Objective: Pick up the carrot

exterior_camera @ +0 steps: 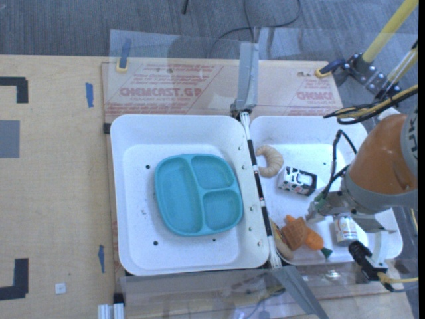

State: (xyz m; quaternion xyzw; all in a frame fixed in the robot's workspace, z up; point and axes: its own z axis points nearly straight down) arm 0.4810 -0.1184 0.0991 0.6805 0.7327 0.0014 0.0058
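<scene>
Robotics lab or test cell, not a home. Grey carpet floor at top, loose black cables trailing across it. Plywood surface marked with black tape corners and blue tape strips, like calibration or layout marks. Two white bins sit side by side, backed by a clear plastic sheet with red print, held by a yellow clamp. Industrial arm, grey with orange band, reaches in from the right, wires running along it. Yellow rod and metal bracket at upper right. Bin contents are toys: teal divided plate, play-food carrot, croissant.
</scene>
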